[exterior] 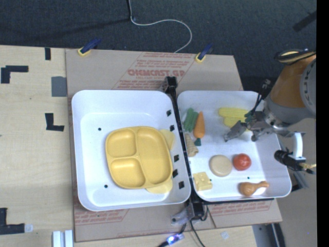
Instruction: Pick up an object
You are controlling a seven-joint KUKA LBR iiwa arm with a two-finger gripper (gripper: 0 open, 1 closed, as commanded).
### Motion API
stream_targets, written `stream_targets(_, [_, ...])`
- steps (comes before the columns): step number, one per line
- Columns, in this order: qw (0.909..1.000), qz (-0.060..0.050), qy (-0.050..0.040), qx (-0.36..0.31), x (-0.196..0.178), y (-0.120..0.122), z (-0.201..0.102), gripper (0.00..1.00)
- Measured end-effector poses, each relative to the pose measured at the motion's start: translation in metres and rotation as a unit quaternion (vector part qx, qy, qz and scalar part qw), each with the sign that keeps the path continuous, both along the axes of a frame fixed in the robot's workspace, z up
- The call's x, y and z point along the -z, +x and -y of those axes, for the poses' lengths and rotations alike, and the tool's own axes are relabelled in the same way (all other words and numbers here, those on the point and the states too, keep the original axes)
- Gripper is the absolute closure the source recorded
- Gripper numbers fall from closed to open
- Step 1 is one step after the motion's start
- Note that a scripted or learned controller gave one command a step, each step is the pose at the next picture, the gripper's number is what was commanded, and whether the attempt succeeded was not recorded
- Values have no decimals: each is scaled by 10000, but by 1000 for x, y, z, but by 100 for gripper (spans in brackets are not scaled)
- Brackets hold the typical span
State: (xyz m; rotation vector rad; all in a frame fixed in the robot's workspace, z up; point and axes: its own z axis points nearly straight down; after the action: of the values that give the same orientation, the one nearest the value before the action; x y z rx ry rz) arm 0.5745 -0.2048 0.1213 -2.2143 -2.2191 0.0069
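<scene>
Cardboard, clamps and a cable lying around the bench

A brown cardboard sheet [154, 68] with red printing is lying under both bins on the pale wooden bench [31, 138]. Two blue-and-yellow clamps [89, 46] are gripping its far edge, one at each corner. A white cable [169, 24] is looping over the dark carpet [61, 9] beyond it, and black tape marks [51, 121] are sitting on the bench's left.

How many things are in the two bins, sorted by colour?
Yellow: 3, the divided plate, the corn, the cheese piece
Orange: 2, the carrot, the drumstick
Red: 1, the tomato
Beige: 1, the round bun
Green: 1, the green vegetable
Total: 8
</scene>
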Motion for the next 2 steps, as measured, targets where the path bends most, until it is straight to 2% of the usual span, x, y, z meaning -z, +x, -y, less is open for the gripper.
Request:
stream_targets(1, [10000, 32, -16, -5, 39, 0, -1, 0])
stream_targets(2, [10000, 47, -22, -7, 26, 1, -1, 100])
